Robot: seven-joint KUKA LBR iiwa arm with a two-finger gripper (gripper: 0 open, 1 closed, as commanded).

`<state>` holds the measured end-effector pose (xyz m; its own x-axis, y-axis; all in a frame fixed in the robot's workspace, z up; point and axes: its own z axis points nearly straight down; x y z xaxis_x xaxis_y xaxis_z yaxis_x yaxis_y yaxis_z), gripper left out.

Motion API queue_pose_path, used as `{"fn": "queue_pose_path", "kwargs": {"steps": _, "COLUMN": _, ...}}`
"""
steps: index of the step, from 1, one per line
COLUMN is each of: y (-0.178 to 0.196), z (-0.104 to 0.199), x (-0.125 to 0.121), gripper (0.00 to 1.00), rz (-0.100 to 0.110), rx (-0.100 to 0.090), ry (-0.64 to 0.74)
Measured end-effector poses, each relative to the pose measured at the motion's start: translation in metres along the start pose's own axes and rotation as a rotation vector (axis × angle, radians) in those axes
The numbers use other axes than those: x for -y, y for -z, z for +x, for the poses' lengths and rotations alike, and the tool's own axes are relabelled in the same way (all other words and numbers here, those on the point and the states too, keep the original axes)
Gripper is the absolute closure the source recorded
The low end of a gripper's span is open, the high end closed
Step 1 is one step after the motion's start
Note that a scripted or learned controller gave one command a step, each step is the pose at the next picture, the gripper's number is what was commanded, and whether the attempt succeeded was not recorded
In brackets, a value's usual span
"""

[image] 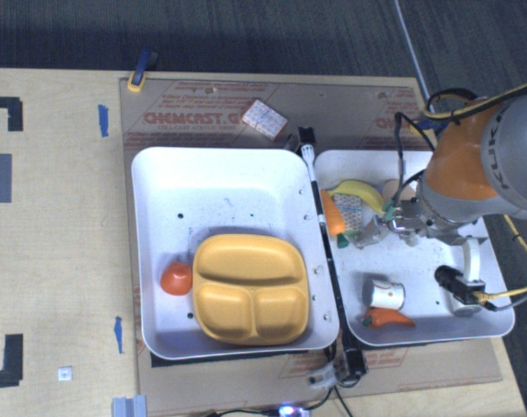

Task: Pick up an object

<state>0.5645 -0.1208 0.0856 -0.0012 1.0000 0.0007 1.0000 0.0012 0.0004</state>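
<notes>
Tabletop (55, 259) carries two white bins: the left bin (159, 176) holds a yellow divided tray (250, 287) with a small red-orange ball (176, 278) touching it at 9 o'clock. Arm (480, 159) enters from 3 o'clock over the right bin (497, 320), its hand (393, 224) low among clutter at the bin's 10 o'clock (finger state: cannot tell). Just beside it lie a banana (360, 191) and an orange item (332, 214); toward 6 o'clock, a white cup (387, 294) touches a carrot (389, 318).
</notes>
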Motion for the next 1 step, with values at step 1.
{"fn": "queue_pose_path", "kwargs": {"steps": 1, "y": 0.0003, "z": 0.0056, "x": 0.0514, "gripper": 0.00, "rz": -0.001, "rx": 0.000, "ry": -0.001}}
